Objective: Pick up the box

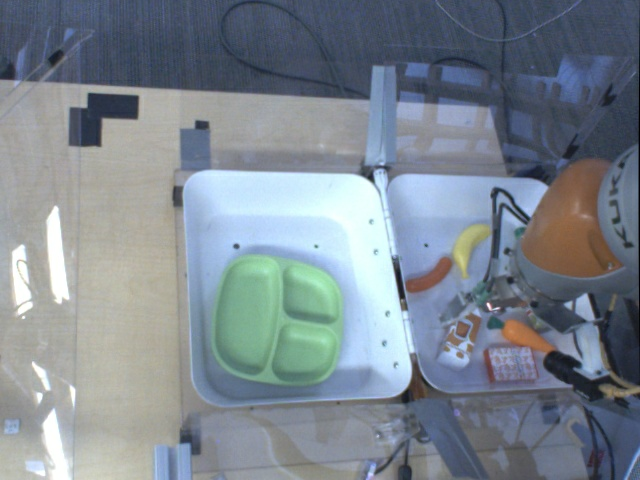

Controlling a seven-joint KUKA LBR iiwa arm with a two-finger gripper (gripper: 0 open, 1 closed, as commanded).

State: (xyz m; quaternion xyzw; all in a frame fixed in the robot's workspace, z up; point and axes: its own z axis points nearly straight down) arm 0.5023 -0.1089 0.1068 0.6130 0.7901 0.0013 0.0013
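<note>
**benchwatcher:** So where's the box (512,365) sitting? I see a small red carton lying flat near the front edge of the right bin (432,200), just beside the carrot (527,335) and close to a little white-and-orange bottle (459,342).

**gripgeek:** Yep, that's the one. Looks like light cardboard to me, stiff enough to pinch but probably crushable if squeezed hard (my guess only). I'd grab it across the two short sides, top-down, since it's lying flat and the carrot crowds its back edge.

**benchwatcher:** And the arm?

**gripgeek:** The orange-banded wrist hangs over the right bin, and the gripper (487,300) points down-left, hovering just behind the bottle, near the box but not over it. Whether it's spread or closed, I honestly cannot tell; it's too cluttered down there. I can't see anything in it. The banana (468,247), red sausage (430,275) and green tray (277,319) are just bystanders.
</note>
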